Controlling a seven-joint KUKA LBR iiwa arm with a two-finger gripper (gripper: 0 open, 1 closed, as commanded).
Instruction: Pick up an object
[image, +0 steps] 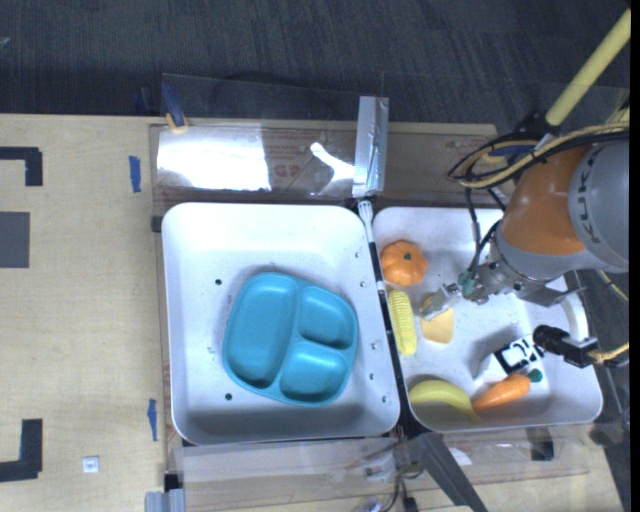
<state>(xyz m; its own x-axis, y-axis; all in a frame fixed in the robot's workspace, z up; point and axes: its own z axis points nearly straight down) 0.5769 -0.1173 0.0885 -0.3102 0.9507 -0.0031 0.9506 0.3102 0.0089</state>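
My gripper (437, 298) hangs over the middle of the right bin (455, 222), reaching in from the right. Its tip is just above a pale yellow cheese wedge (438, 328) and right of a yellow corn cob (402, 322) that lies along the bin's left wall. An orange tangerine-like fruit (403, 263) sits in the far left corner of that bin. A yellow-green fruit (440, 397) and an orange carrot (503, 391) lie at the near edge. I see nothing held in the gripper.
The left bin (190, 300) holds a blue divided plate (288, 337). A metal divider (381, 300) runs between the two bins. Clear plastic sheeting (260, 160) lies behind the left bin. The arm's orange band (540, 215) is over the right bin's far right corner.
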